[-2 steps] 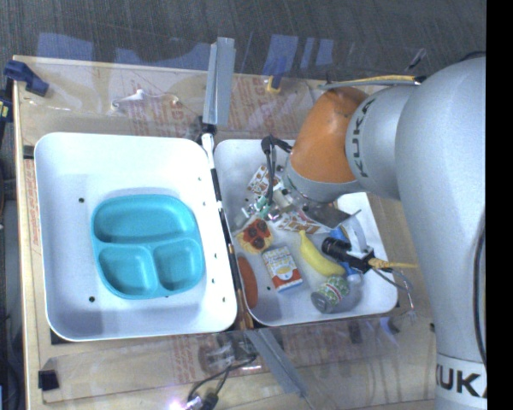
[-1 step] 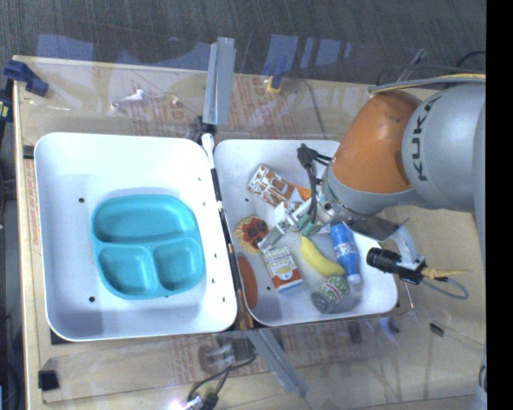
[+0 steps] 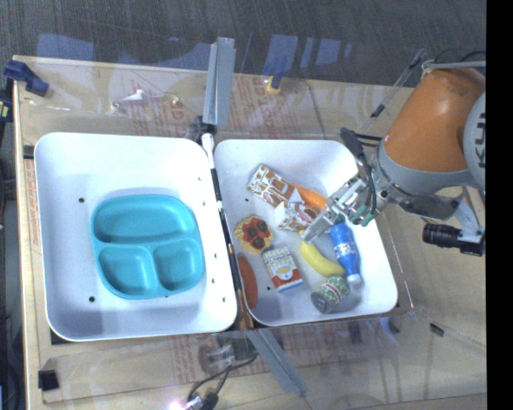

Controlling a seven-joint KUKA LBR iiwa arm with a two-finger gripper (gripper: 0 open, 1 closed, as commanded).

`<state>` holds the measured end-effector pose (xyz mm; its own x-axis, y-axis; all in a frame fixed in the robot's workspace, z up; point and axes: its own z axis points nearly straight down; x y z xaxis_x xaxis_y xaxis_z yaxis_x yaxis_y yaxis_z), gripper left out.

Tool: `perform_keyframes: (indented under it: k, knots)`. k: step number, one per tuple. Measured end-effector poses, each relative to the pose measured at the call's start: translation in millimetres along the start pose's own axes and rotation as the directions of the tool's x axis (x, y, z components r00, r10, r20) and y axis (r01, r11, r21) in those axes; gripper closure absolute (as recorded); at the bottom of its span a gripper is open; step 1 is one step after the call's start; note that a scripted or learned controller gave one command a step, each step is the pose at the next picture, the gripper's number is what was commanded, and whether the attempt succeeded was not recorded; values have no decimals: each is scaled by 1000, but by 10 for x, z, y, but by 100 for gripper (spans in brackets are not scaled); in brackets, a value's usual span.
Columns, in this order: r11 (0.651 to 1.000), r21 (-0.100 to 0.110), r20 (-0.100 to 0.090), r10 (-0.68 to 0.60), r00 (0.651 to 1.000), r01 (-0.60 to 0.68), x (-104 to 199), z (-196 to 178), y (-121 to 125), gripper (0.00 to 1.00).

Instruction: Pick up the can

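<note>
Can (image 3: 333, 293) lies on its side in the right bin (image 3: 239, 156), near that bin's front right corner, toward the front right of the surface. Green-grey label, 1 end faces the camera. It sits just beside the base of the blue bottle (image 3: 344, 250) and the end of the banana (image 3: 321, 259); whether it touches them, can't tell.

Tool (image 3: 342, 207) hangs over the bin's right half, above the bottle's top, well short of the can. Released or clenched: cannot tell from this slant; nothing seen between its tips.

Handling guess: rigid metal, small, probably light, smooth and round so it will roll if nudged. Best hold looks like across the cylinder's middle, pinching the curved sides, not the ends. Bottle and bin wall crowd 1 side, so little room there.

Left bin holds 1 teal tray (image 3: 145, 246).
</note>
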<state>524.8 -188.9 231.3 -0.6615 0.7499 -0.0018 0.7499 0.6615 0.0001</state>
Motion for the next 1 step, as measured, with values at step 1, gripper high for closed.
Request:
perform_keyframes:
  k: [1]
  knots:
    - [987, 1, -4, -160, 987, 160, 304, 638, 375, 0]
